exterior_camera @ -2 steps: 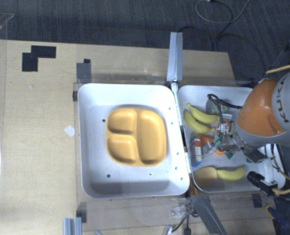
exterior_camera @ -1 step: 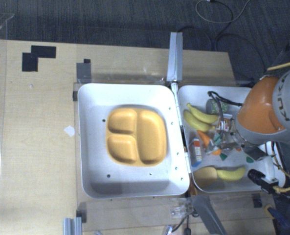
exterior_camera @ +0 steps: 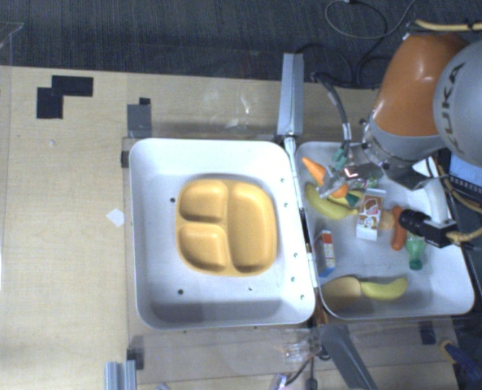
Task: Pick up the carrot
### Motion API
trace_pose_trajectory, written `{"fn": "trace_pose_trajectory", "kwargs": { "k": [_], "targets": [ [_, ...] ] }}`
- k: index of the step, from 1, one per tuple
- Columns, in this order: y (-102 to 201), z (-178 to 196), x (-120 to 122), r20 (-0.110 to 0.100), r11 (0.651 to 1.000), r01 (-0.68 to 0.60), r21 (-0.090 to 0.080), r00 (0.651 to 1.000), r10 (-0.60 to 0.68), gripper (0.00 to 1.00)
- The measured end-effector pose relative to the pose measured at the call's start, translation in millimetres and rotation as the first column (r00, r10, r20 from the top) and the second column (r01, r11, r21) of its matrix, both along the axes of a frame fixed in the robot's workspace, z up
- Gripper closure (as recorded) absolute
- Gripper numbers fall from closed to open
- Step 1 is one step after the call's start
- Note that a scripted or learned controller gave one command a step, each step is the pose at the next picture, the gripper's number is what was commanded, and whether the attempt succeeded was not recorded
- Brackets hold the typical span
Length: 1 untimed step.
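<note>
While my gripper (exterior_camera: pixel 344 177) hangs low in the right bin (exterior_camera: pixel 460 295), the carrot (exterior_camera: pixel 314 170) lies just to its left, long axis slanting toward it. Whether it is gripping anything, I cannot tell.

Divided plate (exterior_camera: pixel 226 224) in left bin (exterior_camera: pixel 155 299); carrot (exterior_camera: pixel 313 169) in right bin (exterior_camera: pixel 456 295).

1. I watch through one fixed camera set above the tabletop (exterior_camera: pixel 62 218), looking down at a slant.
2. Both white bins, left (exterior_camera: pixel 151 218) and right (exterior_camera: pixel 444 287), fit in frame from moderate height.
3. The arm (exterior_camera: pixel 436 88) enters from the right.
</note>
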<state>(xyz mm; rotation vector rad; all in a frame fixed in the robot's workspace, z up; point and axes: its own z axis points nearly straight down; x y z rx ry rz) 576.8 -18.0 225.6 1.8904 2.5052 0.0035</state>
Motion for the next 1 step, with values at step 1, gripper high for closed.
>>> {"fn": "trace_pose_trajectory", "kwargs": {
  "k": [1],
  "targets": [
    [39.7,-41.9,-16.0,-0.001,0.976,-0.219,0.0,0.976,0.219,1.0]
  ]
}}
